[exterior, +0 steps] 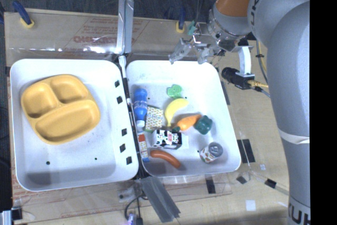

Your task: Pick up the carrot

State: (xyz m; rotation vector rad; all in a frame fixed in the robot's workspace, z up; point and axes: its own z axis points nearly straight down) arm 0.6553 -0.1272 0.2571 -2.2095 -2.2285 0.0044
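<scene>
One carrot (188, 121) is seen beside the banana (175, 109) in the right bin (224, 92); the gripper (190, 53) is held open, unloaded, above that bin's far rim.

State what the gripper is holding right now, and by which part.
Nothing. The gripper hangs open above the far rim of the right bin, with no object between its jaws. The carrot lies in that bin beside the banana.
</scene>
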